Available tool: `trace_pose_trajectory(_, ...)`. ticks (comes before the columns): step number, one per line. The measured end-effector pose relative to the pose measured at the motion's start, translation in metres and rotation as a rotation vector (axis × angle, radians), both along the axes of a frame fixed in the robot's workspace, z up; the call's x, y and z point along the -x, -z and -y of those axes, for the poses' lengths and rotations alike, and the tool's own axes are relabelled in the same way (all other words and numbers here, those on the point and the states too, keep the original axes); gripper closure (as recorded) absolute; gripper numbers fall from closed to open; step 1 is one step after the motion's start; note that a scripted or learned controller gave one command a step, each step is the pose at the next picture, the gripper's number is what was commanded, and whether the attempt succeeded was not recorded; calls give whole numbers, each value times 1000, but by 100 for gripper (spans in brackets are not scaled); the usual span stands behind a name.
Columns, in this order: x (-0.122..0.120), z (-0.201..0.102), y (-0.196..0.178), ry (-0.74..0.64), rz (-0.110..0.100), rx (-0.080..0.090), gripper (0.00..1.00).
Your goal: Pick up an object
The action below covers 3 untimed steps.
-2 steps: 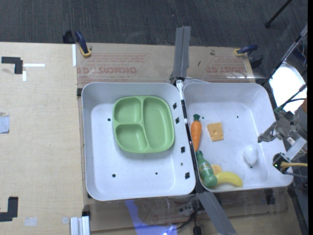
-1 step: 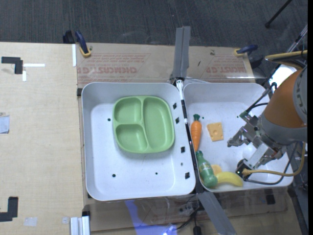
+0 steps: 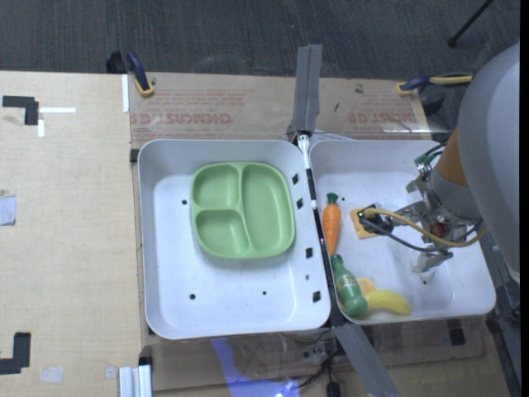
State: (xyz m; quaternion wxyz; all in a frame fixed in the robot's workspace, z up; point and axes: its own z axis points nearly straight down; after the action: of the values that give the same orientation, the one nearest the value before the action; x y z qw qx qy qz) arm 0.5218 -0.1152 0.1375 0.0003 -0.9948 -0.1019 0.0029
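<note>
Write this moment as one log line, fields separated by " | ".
arm: over right bin | gripper: low in bin | carrot, green bottle, banana: along left wall | green plate: left bin

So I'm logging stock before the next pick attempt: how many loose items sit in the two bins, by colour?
Green: 2, the divided plate in the left bin and the bottle in the right bin
Orange: 1, the carrot
Yellow: 1, the banana
Total: 4
</note>
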Motion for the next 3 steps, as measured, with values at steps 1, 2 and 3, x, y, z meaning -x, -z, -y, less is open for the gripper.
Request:
trace_pose_trajectory(1,18,13,22,-24,0,-1,0)
trace_pose_trajectory(2,45,37,-7,-118,1,-2,0)
trace_pose_trajectory(3,35,-24,-23,-131,2,-1,0)
